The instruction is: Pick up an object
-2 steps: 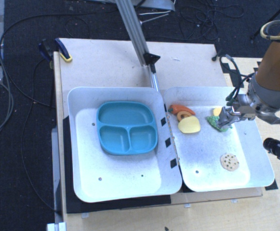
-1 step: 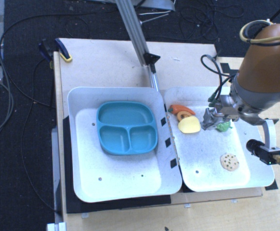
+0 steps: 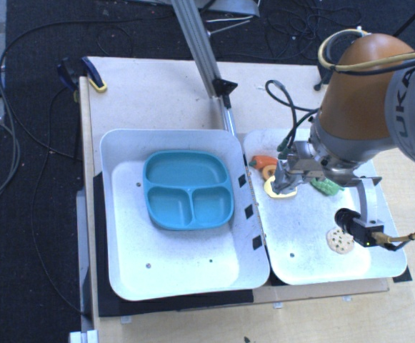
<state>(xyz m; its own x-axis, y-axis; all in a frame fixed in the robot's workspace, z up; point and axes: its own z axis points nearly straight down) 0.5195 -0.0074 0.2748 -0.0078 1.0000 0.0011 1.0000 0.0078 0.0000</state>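
Observation:
My gripper (image 3: 284, 184) hangs low over the back left part of the right bin (image 3: 314, 263). It sits right on top of a pale yellow banana-like piece (image 3: 277, 191), whose curve shows below the fingertips. An orange toy carrot (image 3: 265, 163) lies just behind and to the left of the gripper. A green toy (image 3: 328, 186) peeks out from under the wrist on the right. A round cookie (image 3: 340, 241) with dark spots rests near the front right of the same bin. The arm's body hides the back of that bin.
The left bin (image 3: 121, 263) holds a blue divided plate (image 3: 189, 190) near its middle. A slanted metal pole (image 3: 200, 41) runs from the top of the view down to the seam between the bins. Cables lie on the dark floor at left.

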